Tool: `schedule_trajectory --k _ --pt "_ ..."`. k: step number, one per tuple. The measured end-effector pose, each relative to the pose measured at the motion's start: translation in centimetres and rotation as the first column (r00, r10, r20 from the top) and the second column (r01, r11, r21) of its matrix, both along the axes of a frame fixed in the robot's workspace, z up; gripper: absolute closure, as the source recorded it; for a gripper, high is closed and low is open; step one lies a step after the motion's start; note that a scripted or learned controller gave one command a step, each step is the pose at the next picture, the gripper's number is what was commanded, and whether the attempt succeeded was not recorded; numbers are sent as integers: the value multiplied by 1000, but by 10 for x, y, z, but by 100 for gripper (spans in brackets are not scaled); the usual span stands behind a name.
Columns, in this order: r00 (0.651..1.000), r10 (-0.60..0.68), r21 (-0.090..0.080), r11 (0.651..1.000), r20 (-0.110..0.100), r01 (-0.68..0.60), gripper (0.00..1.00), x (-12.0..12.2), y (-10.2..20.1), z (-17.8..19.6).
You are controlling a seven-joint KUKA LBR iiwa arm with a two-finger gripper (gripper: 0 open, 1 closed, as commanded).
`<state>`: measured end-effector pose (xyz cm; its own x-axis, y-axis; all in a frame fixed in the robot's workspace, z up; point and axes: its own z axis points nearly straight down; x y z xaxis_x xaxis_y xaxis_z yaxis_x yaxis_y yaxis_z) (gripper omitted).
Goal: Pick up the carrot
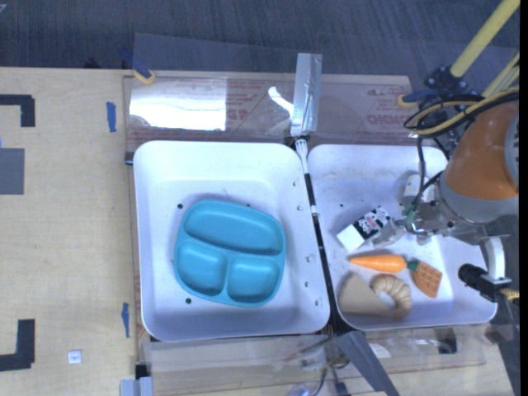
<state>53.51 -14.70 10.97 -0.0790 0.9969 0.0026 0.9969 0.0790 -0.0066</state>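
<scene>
The orange carrot (379, 262) lies on its side in the right bin (346, 176), its green end pointing right. My gripper (410, 223) hangs just above and to the right of it, a short way off, close to a small black-and-white object (369, 224). The arm's orange band (487, 163) stands over the bin's right side.
A croissant (393, 291), a waffle-like piece (426, 279) and a tan wedge (353, 295) crowd the carrot's front side. The left bin (157, 180) holds a blue divided plate (231, 252). Yellow and black cables (429, 110) hang at the back right.
</scene>
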Motion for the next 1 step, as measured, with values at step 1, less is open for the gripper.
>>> schedule_trajectory --k 1 --pt "993 -120 -3 993 16 120 0 -36 48 -22"
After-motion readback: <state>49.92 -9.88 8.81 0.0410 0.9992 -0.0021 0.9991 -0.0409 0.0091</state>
